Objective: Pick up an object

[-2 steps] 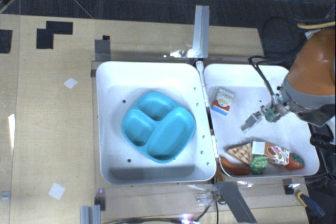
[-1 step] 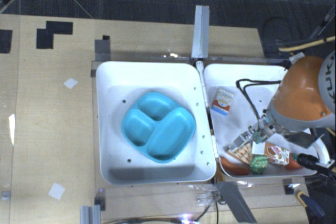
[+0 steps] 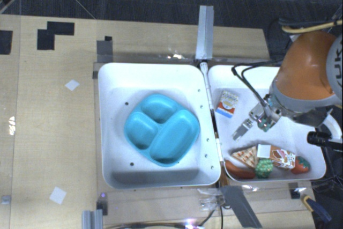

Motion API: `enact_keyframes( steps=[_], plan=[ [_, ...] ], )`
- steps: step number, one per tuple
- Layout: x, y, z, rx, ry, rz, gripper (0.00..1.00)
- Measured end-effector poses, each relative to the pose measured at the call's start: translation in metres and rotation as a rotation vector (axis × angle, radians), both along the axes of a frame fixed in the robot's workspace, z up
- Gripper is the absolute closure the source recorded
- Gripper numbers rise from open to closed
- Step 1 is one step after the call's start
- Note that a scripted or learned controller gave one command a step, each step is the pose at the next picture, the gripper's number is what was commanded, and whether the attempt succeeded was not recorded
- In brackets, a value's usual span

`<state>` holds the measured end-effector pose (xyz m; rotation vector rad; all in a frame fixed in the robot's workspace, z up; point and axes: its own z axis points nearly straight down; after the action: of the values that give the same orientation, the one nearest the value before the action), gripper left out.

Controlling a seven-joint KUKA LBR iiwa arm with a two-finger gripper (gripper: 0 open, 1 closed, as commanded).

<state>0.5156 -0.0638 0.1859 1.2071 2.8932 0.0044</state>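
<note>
Your left bin (image 3: pixel 107 115) holds a blue divided plate (image 3: pixel 162 128). In the right bin (image 3: pixel 321 169) the toy food (pizza slice (image 3: pixel 245 155), broccoli (image 3: pixel 263 168), sausage (image 3: pixel 239 170)) sits along the near wall, a small carton (image 3: pixel 227 103) farther back. The gripper (image 3: pixel 242 128) hangs between them, fingers spread, pinching nothing.

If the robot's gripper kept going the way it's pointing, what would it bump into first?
The gripper slants down and to the picture's left, over the right bin. Going straight on, it would probably meet the bin's bare white floor, just above the pizza slice. Depth is hard to judge from this one slanted view.
</note>
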Motion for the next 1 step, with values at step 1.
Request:
enact_keyframes(
  steps=[1],
  plan=[
    [-0.0238,-0.0346,-0.0959,0.004,-0.007,-0.262,0.00]
  ],
)
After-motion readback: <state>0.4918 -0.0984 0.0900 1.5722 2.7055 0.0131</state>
